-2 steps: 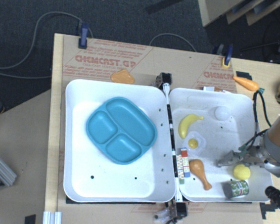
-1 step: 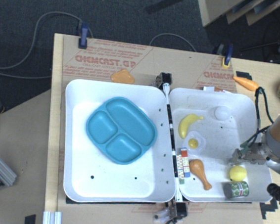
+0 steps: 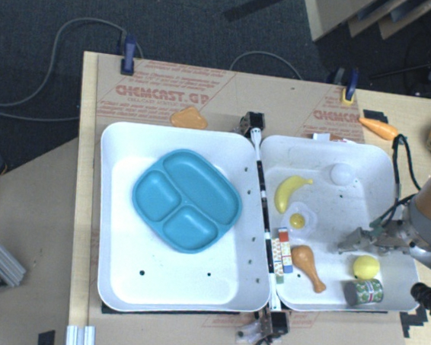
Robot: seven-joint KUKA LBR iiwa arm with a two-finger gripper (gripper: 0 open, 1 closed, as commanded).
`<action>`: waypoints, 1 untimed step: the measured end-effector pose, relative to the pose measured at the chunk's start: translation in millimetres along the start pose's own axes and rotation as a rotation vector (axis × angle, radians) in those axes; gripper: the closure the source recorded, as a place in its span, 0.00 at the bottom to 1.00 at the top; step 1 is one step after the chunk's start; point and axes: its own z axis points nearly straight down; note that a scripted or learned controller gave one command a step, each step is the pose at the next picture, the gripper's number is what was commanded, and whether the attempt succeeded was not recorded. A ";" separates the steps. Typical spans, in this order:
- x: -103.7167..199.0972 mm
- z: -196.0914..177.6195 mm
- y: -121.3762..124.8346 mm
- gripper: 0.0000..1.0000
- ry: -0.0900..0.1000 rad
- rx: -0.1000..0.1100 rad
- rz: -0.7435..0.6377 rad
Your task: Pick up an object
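Lemon [image 3: 366, 266] lies just below gripper [image 3: 362, 238]; fingers spread open, holding nothing.

i see my gripper [image 3: 363, 241] low in the right bin [image 3: 321, 150], just above the lemon [image 3: 365, 266]; banana [image 3: 290, 190] and drumstick [image 3: 309, 265] lie nearby, blue tray [image 3: 186, 200] left.

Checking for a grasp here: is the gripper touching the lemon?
Apart. The camera view shows bare white bin floor between the gripper and the lemon just below it.
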 end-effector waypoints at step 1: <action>-3.8 10.4 -19.8 0.00 0.005 0.004 -0.002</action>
